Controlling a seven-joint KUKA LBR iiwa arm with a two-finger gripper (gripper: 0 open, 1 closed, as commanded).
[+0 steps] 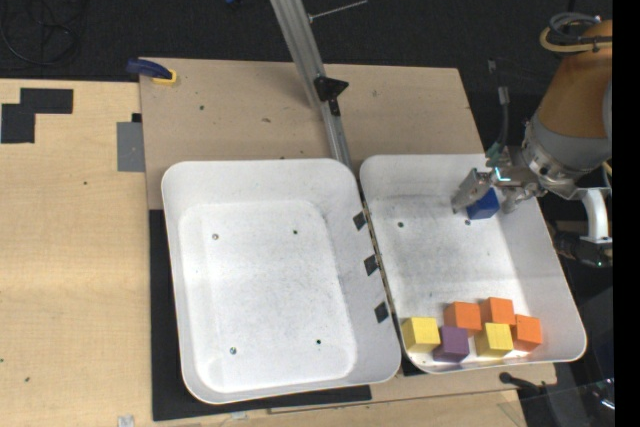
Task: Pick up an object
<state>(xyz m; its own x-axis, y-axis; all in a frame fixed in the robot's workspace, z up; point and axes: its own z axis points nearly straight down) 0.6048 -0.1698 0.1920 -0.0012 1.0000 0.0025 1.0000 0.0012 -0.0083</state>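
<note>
The claw (480,196) grips a blue block (484,205) above the right bin (455,255); yellow, orange and purple blocks (472,328) cluster in its near corner.

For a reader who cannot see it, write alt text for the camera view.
A grey robot arm's gripper sits at a blue block near the far edge of the right bin. Yellow, orange and purple blocks cluster at its near edge, beside the left bin.

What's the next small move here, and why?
Probably a short straight lift. The gripper sits at the blue block in the right bin, away from the coloured blocks at the near edge. Raising it would show whether the block comes up.
</note>
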